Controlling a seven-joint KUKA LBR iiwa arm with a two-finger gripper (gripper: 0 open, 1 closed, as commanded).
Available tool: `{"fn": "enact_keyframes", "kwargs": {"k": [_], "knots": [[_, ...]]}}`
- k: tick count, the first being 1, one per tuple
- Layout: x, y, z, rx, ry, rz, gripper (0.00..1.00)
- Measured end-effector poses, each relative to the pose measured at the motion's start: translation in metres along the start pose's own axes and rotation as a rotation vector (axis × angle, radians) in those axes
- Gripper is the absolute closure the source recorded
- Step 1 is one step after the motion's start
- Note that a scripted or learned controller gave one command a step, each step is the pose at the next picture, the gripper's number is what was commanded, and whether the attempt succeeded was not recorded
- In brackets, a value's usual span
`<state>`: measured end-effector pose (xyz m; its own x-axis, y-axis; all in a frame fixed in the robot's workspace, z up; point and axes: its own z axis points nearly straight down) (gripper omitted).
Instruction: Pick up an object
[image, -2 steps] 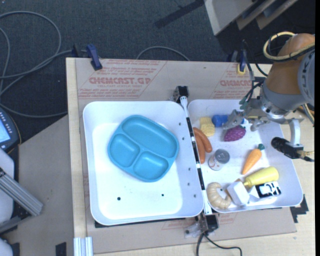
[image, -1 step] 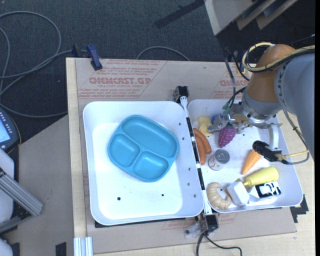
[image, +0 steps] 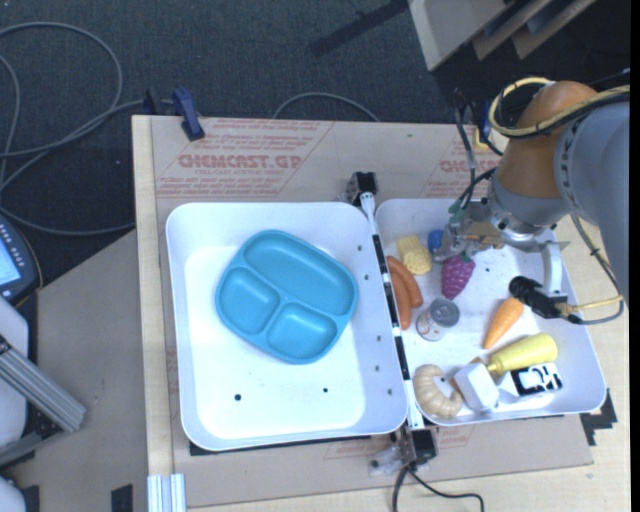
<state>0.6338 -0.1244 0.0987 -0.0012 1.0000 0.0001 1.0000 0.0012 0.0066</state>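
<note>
My gripper (image: 463, 243) hangs over the back part of the right bin (image: 590, 345), coming in from the right. Directly below and in front of it lies a purple bunch of grapes (image: 456, 276); whether the two touch is unclear. A small blue object (image: 436, 241) sits just to the gripper's left, with a yellow piece (image: 413, 255) beside it. An orange sausage (image: 405, 285) lies along the bin's left wall. An orange carrot (image: 503, 322) is on the right of the bin.
The left bin (image: 190, 300) bears a blue divided plate (image: 287, 294). At the front of the right bin are a yellow bottle (image: 521, 353), a white block (image: 477, 386), a tan croissant shape (image: 436, 392), a black-and-white item (image: 538, 380) and a round grey lid (image: 438, 317).
</note>
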Motion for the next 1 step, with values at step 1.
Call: {"fn": "enact_keyframes", "kwargs": {"k": [1], "knots": [[0.0073, -0.0774, -0.0098, 0.012, 0.001, 0.003, 1.0]]}}
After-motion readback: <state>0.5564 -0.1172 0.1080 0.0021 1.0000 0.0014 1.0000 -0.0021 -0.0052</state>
